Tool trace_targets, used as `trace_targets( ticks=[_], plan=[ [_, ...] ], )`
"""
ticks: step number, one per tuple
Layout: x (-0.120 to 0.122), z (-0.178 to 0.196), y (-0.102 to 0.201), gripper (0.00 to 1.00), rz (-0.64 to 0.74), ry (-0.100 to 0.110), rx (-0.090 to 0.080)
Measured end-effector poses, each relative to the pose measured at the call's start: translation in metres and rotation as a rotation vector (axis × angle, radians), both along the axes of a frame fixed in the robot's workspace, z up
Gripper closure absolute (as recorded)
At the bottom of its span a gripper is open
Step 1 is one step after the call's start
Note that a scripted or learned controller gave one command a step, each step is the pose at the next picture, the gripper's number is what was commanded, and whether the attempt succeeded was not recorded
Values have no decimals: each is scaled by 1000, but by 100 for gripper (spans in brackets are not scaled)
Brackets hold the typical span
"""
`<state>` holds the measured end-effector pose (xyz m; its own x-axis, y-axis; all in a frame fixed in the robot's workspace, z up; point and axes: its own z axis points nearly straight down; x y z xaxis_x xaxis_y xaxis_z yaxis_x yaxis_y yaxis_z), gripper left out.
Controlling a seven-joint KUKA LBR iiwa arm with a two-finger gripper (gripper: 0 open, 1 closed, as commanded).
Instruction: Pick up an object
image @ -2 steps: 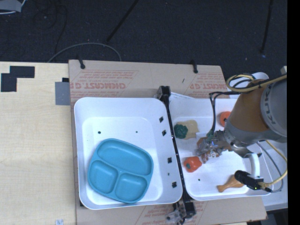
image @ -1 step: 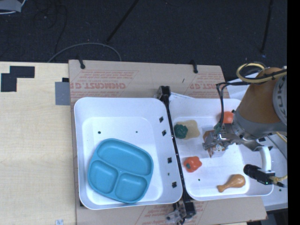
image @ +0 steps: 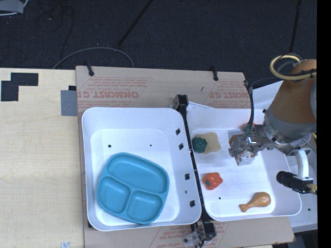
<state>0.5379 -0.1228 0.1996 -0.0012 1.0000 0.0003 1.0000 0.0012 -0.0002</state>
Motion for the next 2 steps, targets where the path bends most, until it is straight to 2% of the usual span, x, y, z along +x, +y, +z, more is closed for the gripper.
trace_targets(
  ticks=[1,2],
  plan=[
    [1,49,-1,100,0,-2,-1],
    [24,46,58,100,4,2,1]
  ],
)
